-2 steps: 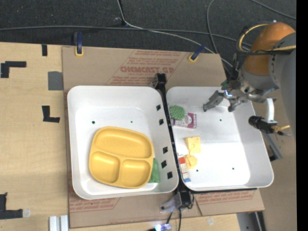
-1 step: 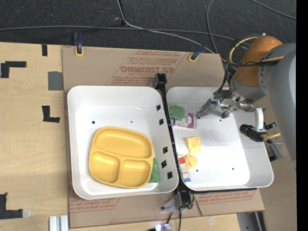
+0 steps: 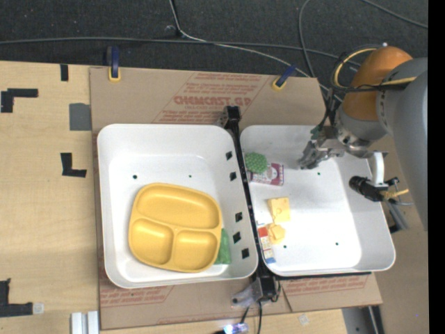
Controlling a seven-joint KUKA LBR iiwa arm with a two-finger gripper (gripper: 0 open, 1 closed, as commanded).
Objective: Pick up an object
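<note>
My gripper (image 3: 311, 158) hangs over the far right part of the right bin (image 3: 348, 256), with nothing seen between its fingers. Below and to its left lie a green knobbly object (image 3: 255, 162), a small maroon and white packet (image 3: 270, 175), a yellow block (image 3: 279, 209), a smaller yellow piece (image 3: 276, 233) and a red and white carton (image 3: 265, 245) by the bin's left wall. A yellow divided tray (image 3: 175, 226) fills much of the left bin (image 3: 139, 145), with a green item (image 3: 224, 248) tucked at its right edge.
The two bins meet at a black divider (image 3: 241, 186). The bins rest on a cardboard sheet (image 3: 208, 96) held by clips at the back. Cables (image 3: 313, 40) run across the dark surface behind. Bare white floor lies in the right bin's right half.
</note>
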